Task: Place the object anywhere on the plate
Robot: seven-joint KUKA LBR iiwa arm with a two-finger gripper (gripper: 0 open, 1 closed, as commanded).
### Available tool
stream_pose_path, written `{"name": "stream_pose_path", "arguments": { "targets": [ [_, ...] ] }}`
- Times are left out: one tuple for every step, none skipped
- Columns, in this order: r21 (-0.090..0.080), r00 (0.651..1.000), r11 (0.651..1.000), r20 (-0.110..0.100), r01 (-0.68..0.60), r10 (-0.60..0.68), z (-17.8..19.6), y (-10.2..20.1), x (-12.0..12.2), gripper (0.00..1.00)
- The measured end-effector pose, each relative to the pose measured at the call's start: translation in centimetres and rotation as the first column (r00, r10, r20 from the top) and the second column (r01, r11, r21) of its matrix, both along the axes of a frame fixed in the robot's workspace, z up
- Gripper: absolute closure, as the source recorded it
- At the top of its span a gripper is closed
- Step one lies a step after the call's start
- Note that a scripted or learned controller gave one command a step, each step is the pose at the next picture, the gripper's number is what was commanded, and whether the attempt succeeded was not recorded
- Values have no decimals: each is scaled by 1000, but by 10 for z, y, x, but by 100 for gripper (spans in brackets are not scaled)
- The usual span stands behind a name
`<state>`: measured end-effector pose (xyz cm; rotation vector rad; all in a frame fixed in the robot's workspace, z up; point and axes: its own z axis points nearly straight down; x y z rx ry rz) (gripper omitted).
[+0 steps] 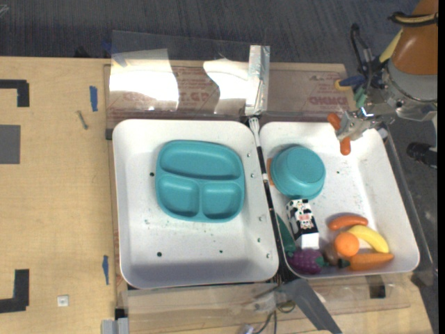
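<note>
The hand (345,132) hangs over the far edge of the right bin (396,186), near that bin's far right corner, and a small orange piece (345,145) shows at its tip. It looks like a toy carrot pointing down, but it is too small to tell whether the hand truly grips it or only hovers by it, and how wide the hand stands cannot be told.

The plate (200,180), teal with three sections, lies in the middle of the left bin (132,242), well apart from the hand. A teal bowl (298,172) sits upside down at the right bin's far left, and toy fruit (358,243) is heaped in its near right corner.

If the orange piece is the thing to move, it is probably light, stiff plastic with a smooth, tapered body, so it may slip or swing. A hold across its thicker upper end would likely be surest. Being light, it may roll, so any flat section of the plate would suit.
</note>
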<state>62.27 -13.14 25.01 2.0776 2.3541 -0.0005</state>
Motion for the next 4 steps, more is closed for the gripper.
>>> {"name": "stream_pose_path", "arguments": {
  "targets": [
    [3, 999, 999, 8, 48, -48, 72, 75, 46, 100],
    [2, 986, 986, -1, -167, 167, 38, 89, -40, 100],
    [2, 987, 987, 4, -163, 163, 79, 145, 32, 100],
    [2, 998, 998, -12, -62, 62, -49, 143, -23, 100]
  ]
}}
